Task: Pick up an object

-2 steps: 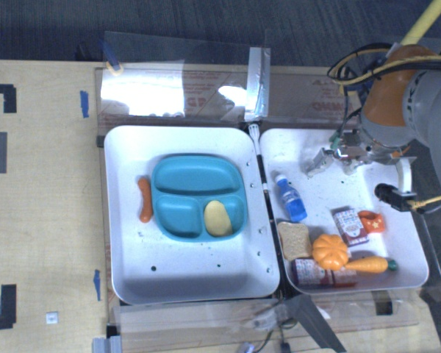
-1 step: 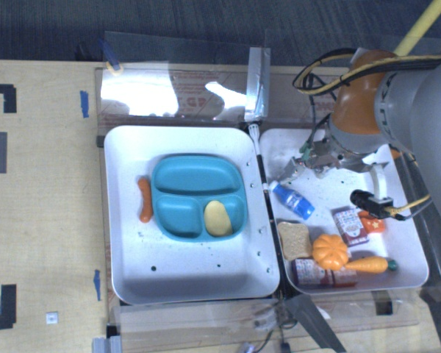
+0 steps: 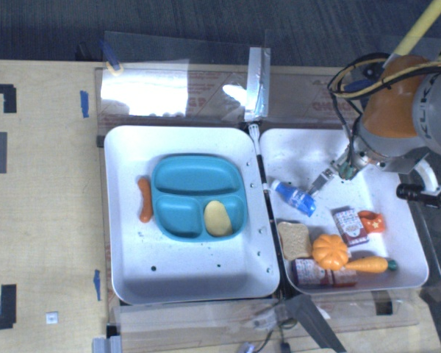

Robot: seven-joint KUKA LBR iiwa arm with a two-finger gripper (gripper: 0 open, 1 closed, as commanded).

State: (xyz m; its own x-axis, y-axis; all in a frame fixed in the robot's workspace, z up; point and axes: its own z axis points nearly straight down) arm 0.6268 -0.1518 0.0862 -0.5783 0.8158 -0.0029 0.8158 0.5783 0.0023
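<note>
My gripper point(image 3: 317, 184) reaches down and left into the right bin point(image 3: 408, 271) from the grey arm with its orange band point(image 3: 393, 105). Its tip is at the right end of a small blue bottle point(image 3: 294, 198) that lies near the bin's left wall; whether it grips the bottle is unclear. In front of it lie a bread slice point(image 3: 294, 240), an orange pumpkin point(image 3: 331, 250), a carrot point(image 3: 369, 265), a red-and-white packet point(image 3: 349, 225), a small orange-red item point(image 3: 373, 221) and a can on its side point(image 3: 314, 273).
The left bin point(image 3: 125, 256) holds a blue divided tray point(image 3: 195, 179) with a yellow potato-like piece point(image 3: 218, 218) in its lower right section. An orange sausage point(image 3: 145, 199) lies left of the tray. Cables point(image 3: 353, 79) loop over the arm. A clear panel point(image 3: 176, 87) stands behind the bins.
</note>
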